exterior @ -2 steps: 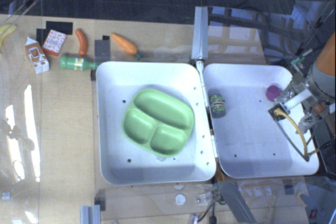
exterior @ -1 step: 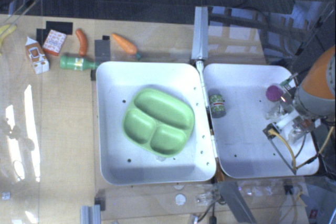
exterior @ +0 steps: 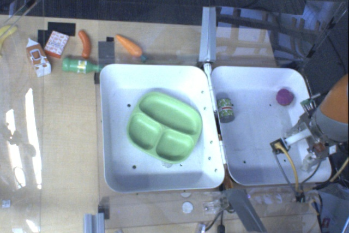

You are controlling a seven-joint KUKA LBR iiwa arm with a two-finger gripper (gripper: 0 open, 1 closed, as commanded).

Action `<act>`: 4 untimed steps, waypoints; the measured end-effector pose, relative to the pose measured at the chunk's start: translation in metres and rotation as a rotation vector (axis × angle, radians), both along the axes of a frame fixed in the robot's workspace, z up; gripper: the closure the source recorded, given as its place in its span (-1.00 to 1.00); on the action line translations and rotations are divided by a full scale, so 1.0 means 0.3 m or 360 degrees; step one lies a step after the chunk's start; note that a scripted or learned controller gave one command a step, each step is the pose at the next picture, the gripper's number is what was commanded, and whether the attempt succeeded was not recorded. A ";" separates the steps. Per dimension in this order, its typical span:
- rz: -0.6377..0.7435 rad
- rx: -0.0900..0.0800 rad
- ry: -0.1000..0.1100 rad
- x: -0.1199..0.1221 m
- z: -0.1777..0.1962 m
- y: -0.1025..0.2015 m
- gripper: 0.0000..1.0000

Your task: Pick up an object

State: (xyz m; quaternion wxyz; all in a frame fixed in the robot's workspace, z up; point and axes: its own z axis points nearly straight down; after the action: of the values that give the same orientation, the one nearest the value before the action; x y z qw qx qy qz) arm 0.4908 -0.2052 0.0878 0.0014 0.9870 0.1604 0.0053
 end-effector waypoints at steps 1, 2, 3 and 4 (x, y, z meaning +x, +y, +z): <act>0.0196 0.0000 0.0008 0.368 -0.005 0.131 -1.00; -0.0157 0.0004 0.0009 0.473 -0.005 0.352 -1.00; -0.0090 0.0001 0.0009 0.183 0.251 0.127 -1.00; -0.0188 0.0000 0.0001 -0.002 0.000 -0.004 -1.00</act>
State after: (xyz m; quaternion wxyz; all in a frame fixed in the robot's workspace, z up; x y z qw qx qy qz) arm 0.4901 -0.2065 0.0878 0.0017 0.9948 0.1018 0.0049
